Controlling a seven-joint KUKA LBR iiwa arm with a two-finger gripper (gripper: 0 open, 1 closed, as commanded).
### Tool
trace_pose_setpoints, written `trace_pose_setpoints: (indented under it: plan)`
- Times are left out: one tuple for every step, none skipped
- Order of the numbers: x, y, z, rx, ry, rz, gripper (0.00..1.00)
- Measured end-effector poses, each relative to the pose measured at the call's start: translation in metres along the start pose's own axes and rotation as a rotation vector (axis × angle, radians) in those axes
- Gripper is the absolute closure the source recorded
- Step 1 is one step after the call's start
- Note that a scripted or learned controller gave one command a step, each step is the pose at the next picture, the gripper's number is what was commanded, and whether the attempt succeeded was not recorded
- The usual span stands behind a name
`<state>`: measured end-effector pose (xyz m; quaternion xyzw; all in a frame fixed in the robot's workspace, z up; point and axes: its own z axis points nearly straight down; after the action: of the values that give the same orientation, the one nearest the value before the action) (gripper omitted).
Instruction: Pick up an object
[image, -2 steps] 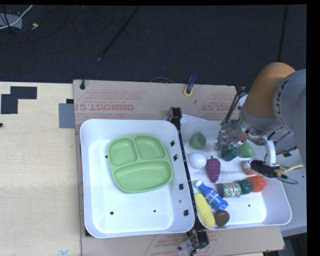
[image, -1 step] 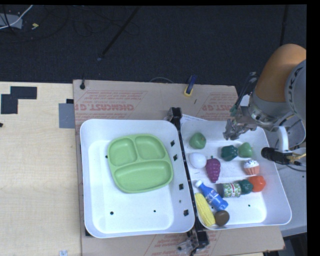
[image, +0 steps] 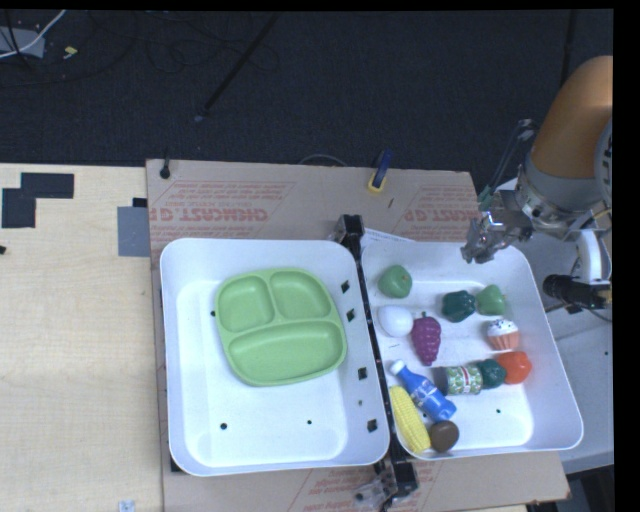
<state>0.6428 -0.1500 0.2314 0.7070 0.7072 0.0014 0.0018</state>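
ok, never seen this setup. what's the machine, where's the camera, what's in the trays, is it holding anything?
One camera looks down at a slant on a bench with two shallow white bins. The grey and orange robot arm reaches in from the right; its gripper hangs over the right bin's far corner, with nothing visibly held. The left bin holds a green divided plate. The right bin holds small toy foods: a purple grape bunch, a yellow corn cob, a blue bottle, a cupcake and others.
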Motion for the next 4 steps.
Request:
trace_pose_setpoints:
  plan:
    - [0.048,-0.014,0.011,0.008,0.003,-0.002,1.00]
    - [0.090,-0.025,0.005,0.008,0.003,-0.003,1.00]
    - [0.147,-0.041,-0.004,0.009,0.003,-0.004,1.00]
    - [0.206,-0.058,-0.004,0.010,0.004,-0.005,1.00]
